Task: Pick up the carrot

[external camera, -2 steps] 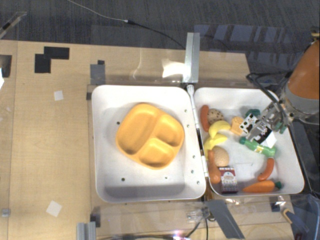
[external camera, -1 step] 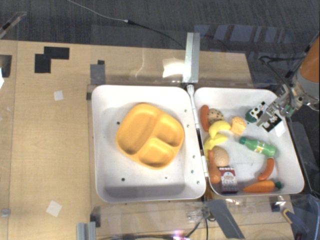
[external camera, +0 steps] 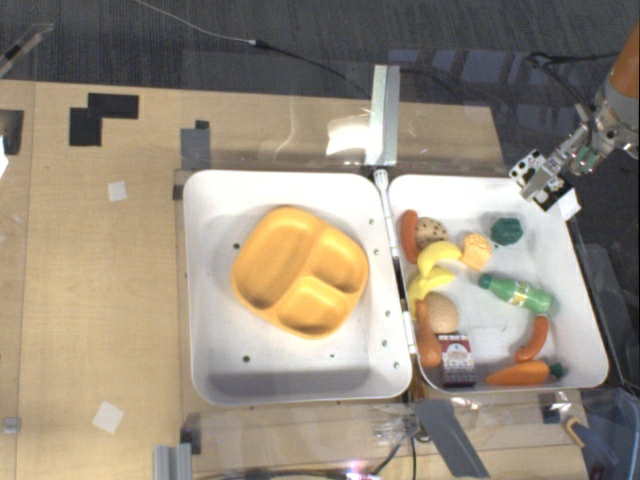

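The carrot is orange with a small green end and lies flat along the front edge of the right bin, near its front right corner. My gripper hangs above the back right corner of that bin, far from the carrot and higher than the toys. Nothing is seen held at its tip.
The right bin also holds a green bottle, a yellow banana, a dark green item, sausages, a red box and other small food toys. A yellow sectioned plate fills the left bin.
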Motion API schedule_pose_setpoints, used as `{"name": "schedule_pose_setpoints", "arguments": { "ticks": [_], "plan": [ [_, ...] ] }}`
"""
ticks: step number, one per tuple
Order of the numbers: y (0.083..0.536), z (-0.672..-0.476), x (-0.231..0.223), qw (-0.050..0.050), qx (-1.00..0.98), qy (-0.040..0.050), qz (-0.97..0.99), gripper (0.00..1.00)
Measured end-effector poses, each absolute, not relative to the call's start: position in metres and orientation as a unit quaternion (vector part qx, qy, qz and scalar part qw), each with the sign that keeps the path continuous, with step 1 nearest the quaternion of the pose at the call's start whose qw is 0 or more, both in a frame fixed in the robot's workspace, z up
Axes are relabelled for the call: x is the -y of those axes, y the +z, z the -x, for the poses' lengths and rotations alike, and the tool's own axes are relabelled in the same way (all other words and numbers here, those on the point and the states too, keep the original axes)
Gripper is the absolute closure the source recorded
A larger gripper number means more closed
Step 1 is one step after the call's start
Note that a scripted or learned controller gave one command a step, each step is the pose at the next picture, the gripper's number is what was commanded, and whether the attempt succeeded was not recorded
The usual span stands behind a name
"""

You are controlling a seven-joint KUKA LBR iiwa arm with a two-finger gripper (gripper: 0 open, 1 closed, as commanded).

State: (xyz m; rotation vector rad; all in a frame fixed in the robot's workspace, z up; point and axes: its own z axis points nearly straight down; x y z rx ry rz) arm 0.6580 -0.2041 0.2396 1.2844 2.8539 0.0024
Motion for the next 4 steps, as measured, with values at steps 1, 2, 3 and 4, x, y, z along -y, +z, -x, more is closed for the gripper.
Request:
{"name": "schedule_pose_setpoints", "arguments": {
  "ticks": [1,2,3,4],
  "plan": [
    [0.238,-0.662,0.204,0.005,-0.902,0.0005,-0.432,1.0],
    [0.138,-0.653,0.174,-0.001,-0.899,0.0001,-0.439,1.0],
    [0.216,-0.664,0.206,0.008,-0.877,0.0015,-0.481,1.0],
    [0.276,-0.671,0.205,0.007,-0.872,0.0019,-0.489,1.0]
  ]
}}
